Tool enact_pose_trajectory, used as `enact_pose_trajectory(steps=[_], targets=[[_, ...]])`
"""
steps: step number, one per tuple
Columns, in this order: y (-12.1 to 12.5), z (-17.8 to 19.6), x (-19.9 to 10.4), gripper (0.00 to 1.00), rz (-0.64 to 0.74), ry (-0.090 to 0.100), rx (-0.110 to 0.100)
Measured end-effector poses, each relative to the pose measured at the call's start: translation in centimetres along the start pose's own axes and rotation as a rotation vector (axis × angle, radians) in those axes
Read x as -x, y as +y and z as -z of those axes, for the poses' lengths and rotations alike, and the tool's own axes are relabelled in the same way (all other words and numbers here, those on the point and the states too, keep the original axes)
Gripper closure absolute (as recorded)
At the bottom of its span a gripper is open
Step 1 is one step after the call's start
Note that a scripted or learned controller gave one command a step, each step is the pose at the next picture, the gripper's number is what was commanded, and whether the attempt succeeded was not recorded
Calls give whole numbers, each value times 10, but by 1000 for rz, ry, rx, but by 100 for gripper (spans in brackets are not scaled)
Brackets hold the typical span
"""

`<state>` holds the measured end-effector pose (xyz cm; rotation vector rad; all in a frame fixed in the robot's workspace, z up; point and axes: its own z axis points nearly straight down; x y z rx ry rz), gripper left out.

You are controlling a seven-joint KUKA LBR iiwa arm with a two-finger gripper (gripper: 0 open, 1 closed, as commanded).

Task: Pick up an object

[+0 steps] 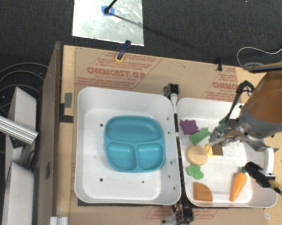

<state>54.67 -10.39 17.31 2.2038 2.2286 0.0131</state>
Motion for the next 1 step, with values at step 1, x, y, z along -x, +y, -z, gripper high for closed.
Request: enact_pose_trajectory(steps=[1], targets=[[28,48,-68,100,1,1,-3]])
